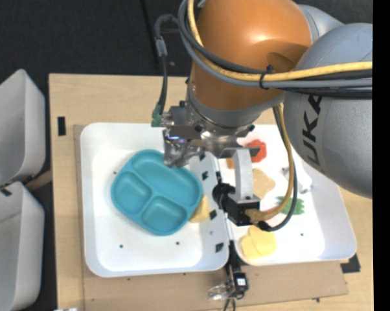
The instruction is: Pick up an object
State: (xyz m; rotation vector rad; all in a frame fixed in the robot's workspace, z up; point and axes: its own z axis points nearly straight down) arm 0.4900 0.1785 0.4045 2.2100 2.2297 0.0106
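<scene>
A blue divided plate (pixel 157 193) lies flat in the left bin (pixel 104 251). A yellow piece (pixel 199 210) peeks out from under its right edge. My gripper (pixel 174 154) hangs low over the plate's upper right rim, close to the wall between the bins. The bulky orange and grey wrist above hides most of it. In the right bin (pixel 324 238) lie a red object (pixel 257 149), a tan flat piece (pixel 263 184), a yellow object (pixel 258 243) and a small green item (pixel 298 207).
Cables and a black fitting (pixel 237 206) hang from the wrist over the divider between the bins. The arm covers the upper part of the right bin. A white padded shape (pixel 10 128) stands off the bench at the left.
</scene>
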